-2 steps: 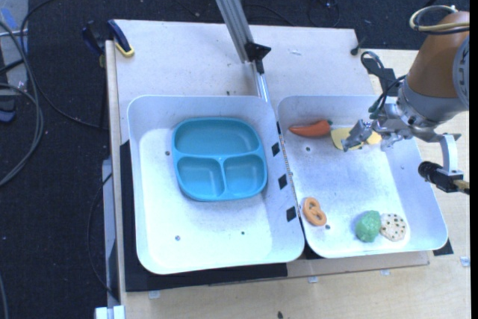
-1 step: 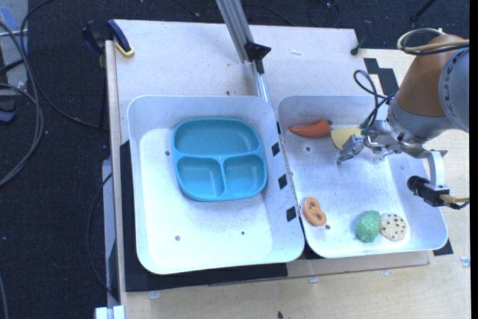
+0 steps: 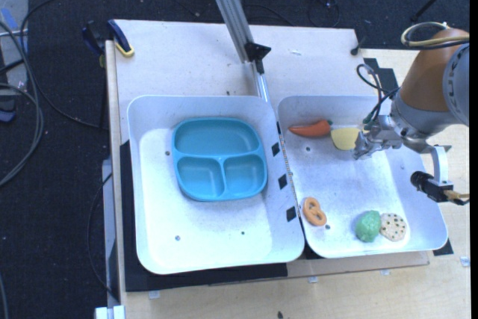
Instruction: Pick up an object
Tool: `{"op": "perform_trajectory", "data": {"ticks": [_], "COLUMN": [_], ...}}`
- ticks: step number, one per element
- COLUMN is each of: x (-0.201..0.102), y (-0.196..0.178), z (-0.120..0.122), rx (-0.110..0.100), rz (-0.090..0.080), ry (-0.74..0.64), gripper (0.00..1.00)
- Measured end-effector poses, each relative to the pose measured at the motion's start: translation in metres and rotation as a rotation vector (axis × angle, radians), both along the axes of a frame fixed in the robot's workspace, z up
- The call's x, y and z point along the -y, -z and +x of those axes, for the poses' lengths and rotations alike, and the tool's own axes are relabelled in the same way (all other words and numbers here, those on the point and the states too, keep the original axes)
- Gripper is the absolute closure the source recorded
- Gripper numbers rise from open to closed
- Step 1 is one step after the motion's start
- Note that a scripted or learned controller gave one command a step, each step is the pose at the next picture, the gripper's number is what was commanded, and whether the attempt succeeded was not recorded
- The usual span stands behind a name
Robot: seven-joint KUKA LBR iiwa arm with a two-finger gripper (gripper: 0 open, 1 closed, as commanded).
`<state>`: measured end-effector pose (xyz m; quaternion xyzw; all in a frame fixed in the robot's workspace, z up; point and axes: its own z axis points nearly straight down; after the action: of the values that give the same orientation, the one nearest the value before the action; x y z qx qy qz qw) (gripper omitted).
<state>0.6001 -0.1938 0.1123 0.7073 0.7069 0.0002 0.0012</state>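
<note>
Right now my gripper (image 3: 366,146) sits low in the right bin (image 3: 418,231), near its far edge, and from this slant I cannot tell its state. Just to its left, touching or nearly touching it, lies a pale yellow piece (image 3: 344,138); nothing in this view shows it being held. Beyond that, further left along the same far edge, an orange carrot (image 3: 310,129) with a green tip lies on its side, its tip close to the yellow piece. Toward the near edge of this bin I see a small orange pretzel (image 3: 314,211) by the left wall, and well to its right a green lump (image 3: 367,225) resting against a speckled cookie (image 3: 393,227). My arm (image 3: 433,90), grey with its orange band, comes in from the right above the bin's far right corner. Across the divide, the left bin (image 3: 149,235) holds a blue three-part plate (image 3: 220,158), lying flat toward the far side.
</note>
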Motion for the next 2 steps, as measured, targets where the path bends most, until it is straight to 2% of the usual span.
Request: {"op": "perform_trajectory", "data": {"ticks": [1,2], "x": [-0.001,-0.001], "y": [-0.06,-0.088], "z": [0.003,0.003], "rx": [0.0,0.0], "rz": [0.001,0.001], "ry": [-0.003,-0.003], "gripper": [1.0,1.0]}}
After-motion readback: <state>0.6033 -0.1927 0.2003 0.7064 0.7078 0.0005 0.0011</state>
